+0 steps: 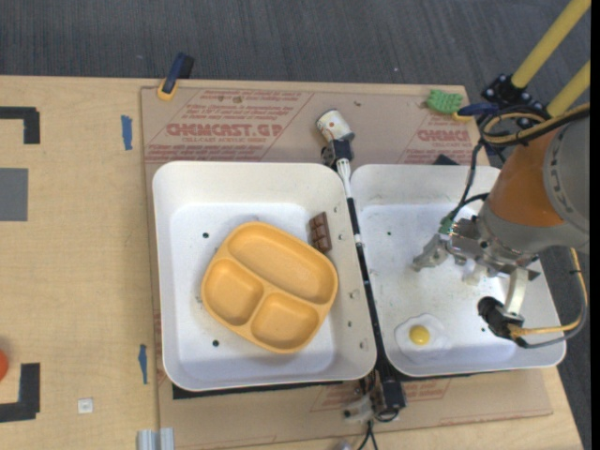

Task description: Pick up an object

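Note:
A toy fried egg (419, 334), white with a yellow yolk, lies near the front edge of the right bin (394, 214). A yellow divided plate (270, 286) lies tilted in the left bin (187, 251). A small brown bar (320, 232) rests by the left bin's right wall, just beyond the plate. My gripper (457, 252) hangs low over the middle of the right bin, behind and to the right of the egg and apart from it. The grey arm with its orange band (525, 195) reaches in from the right.
A ridge (356, 251) divides the two bins. A black cable (511, 326) loops from the wrist near the right bin's front right corner. A small white and black fixture (333, 129) stands on the cardboard behind the bins. Yellow poles (553, 36) rise at the back right.

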Controlling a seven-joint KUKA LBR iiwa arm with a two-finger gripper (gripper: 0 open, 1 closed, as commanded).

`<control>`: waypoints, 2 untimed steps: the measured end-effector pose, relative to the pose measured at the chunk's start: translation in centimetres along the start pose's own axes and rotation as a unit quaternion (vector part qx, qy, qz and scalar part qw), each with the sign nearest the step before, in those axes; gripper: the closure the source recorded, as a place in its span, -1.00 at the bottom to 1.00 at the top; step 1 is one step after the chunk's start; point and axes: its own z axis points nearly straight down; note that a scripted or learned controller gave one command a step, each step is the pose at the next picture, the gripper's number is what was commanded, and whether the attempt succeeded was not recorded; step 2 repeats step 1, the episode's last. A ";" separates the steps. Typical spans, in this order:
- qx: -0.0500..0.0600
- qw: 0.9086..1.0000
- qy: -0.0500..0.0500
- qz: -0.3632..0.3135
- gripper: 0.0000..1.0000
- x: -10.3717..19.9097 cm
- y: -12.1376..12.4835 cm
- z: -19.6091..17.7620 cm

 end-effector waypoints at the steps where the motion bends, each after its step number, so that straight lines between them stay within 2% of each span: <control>1: 0.001 0.997 0.000 -0.077 -1.00 -2.3 6.4 0.0; 2: 0.001 0.997 0.000 -0.077 -1.00 -2.3 6.4 0.0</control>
